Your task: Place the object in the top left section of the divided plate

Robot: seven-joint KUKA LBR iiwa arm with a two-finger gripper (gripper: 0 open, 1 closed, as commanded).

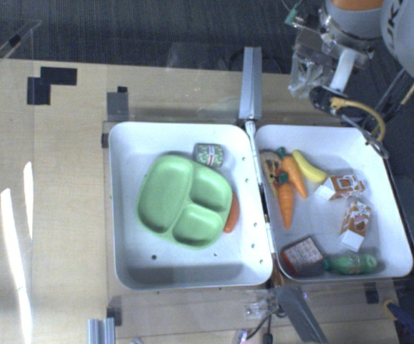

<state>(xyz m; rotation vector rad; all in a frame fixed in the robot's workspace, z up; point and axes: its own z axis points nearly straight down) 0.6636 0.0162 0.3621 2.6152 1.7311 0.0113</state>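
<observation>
Green divided plate (184, 201) sits in my left bin (121, 213), while my gripper (306, 77) hangs above the right bin (393, 213), grip state unreadable from here.

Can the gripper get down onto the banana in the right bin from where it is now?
Probably yes. The banana lies uncovered near the right bin's far wall, with the gripper raised just beyond that wall. A carrot touches its left side, so room for the fingers looks tight there.
</observation>
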